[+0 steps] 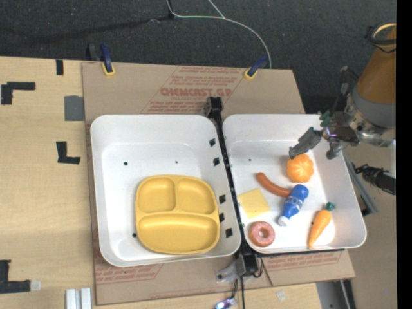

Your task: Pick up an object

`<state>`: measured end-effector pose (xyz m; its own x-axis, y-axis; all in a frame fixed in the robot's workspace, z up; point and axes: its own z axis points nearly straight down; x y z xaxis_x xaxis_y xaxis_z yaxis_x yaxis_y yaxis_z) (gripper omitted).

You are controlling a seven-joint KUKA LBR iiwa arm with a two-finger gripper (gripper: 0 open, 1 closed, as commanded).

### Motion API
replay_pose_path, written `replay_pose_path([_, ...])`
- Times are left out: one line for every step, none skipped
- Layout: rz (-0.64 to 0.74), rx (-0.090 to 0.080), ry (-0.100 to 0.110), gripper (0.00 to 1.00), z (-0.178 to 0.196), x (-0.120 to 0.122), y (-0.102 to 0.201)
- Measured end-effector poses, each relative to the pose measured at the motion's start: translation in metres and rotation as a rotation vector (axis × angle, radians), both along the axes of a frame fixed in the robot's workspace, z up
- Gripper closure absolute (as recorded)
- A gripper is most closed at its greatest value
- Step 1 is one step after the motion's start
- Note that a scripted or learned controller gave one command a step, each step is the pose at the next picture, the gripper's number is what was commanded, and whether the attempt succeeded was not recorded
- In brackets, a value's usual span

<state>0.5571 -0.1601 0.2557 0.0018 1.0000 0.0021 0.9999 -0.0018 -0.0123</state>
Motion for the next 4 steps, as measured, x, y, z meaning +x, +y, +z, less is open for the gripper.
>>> replay_pose_path([0.003,-0.002,-0.011,0.0,0.006,0.002,0.0])
replay_pose_path([0.001,-0.002,-0.005,0.0,-0.054,-0.003,-0.008])
replay_pose_path([0.002,-0.003,-0.007,0.0,-0.101,0.004,-0.01])
replay_pose_path([0.0,-0.006,-0.013,0.0,-0.158,0.011,-0.011])
